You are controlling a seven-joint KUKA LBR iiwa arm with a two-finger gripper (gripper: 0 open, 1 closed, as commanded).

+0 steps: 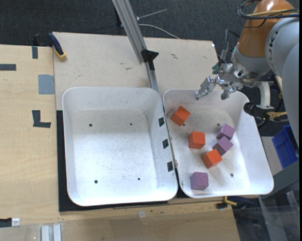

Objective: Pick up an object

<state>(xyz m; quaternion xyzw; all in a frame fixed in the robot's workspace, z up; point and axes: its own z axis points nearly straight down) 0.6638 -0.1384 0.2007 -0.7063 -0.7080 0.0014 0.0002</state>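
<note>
The right bin (251,134) holds three orange cubes (180,116) (196,140) (211,158) and three purple cubes (225,131) (222,145) (199,181). My gripper (213,91) hangs over the bin's far rim, above and to the right of the top orange cube. Its two fingers (203,91) are spread apart, open, with nothing between them. The grey arm with its orange band (261,29) reaches in from the upper right.
The left bin (75,134) lies beside the right one, a dividing rim between them. A slanted metal rail (133,31) runs down to the bins' far edge. A blue and yellow tool (57,45) lies on the bench at upper left.
</note>
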